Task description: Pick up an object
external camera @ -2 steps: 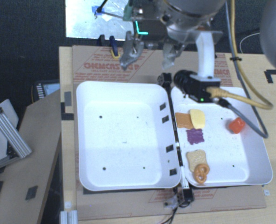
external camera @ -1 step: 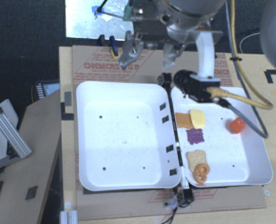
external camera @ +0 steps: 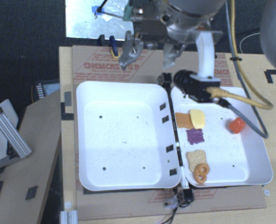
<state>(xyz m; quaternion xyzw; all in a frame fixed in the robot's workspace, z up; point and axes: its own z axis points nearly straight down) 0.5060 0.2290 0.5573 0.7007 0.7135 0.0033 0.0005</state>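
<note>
My gripper [external camera: 149, 55] hangs high over the far edge of the bench, above the back rim where the two bins meet. Its fingers [external camera: 129, 52] are spread wide, open, with nothing between them. The right bin [external camera: 254, 167] holds the objects: an orange slab [external camera: 183, 120] touching a yellow piece [external camera: 198, 118], a purple piece [external camera: 195, 135] just below them, a red-orange block [external camera: 236, 125] off to the right, and a beige bread slice [external camera: 196, 157] with a small pretzel [external camera: 201, 171] at its near end.
The left bin [external camera: 124, 139] lies beside the right one, joined by a hinged divider [external camera: 175, 139]. Cardboard [external camera: 96, 64] lines the bench under both. A yellow cable [external camera: 243, 97] trails across the right bin's far corner.
</note>
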